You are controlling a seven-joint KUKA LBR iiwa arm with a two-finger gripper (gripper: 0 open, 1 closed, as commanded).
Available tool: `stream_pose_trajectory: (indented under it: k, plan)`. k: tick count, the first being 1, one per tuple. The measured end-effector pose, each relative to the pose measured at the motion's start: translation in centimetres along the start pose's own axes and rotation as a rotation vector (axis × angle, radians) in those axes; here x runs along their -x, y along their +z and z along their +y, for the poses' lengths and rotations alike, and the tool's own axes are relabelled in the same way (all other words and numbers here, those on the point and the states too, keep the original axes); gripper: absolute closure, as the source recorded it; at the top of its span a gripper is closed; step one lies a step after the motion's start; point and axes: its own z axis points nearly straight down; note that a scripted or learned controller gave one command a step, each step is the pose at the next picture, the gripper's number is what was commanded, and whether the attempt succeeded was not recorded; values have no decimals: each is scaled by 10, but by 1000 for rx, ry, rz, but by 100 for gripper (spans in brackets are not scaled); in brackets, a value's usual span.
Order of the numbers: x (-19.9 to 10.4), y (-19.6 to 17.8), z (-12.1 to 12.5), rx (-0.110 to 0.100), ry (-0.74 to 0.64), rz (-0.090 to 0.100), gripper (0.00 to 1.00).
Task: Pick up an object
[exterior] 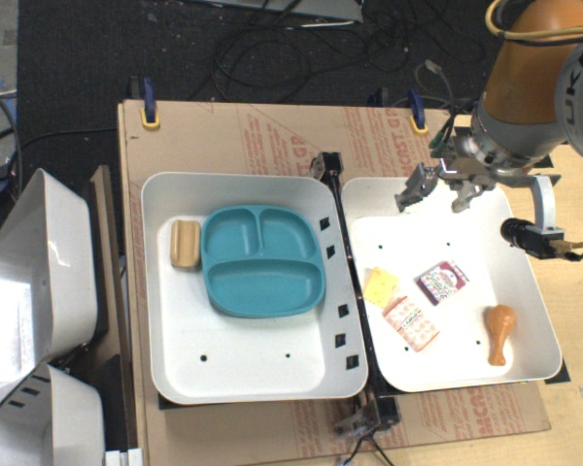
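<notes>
Drumstick (499, 333) right bin | beside packets (441, 282), cheese (380, 286) | gripper (437, 192) apart

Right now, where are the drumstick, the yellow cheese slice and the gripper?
drumstick (500, 332): camera view, on the middle of its tan body.
yellow cheese slice (380, 285): camera view, on the centre of its flat face.
gripper (437, 194): camera view, midway between its two fingertips.

A robotics lab: two white bins (243, 377) clamped to a cardboard-covered bench (272, 139), loose cables (262, 42) trailing over dark carpet beyond its far edge, a grey-and-orange industrial arm (534, 66) reaching in
</notes>
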Motion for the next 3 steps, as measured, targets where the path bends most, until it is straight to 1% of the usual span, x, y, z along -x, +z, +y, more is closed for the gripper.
stream_pose_trajectory:
  k: [1,2,3]
  plan:
    - [0,-6,2,11,-2,-1,0]
    - [8,44,6,6,2,-2,0]
    - [-1,104,6,5,0,-1,0]
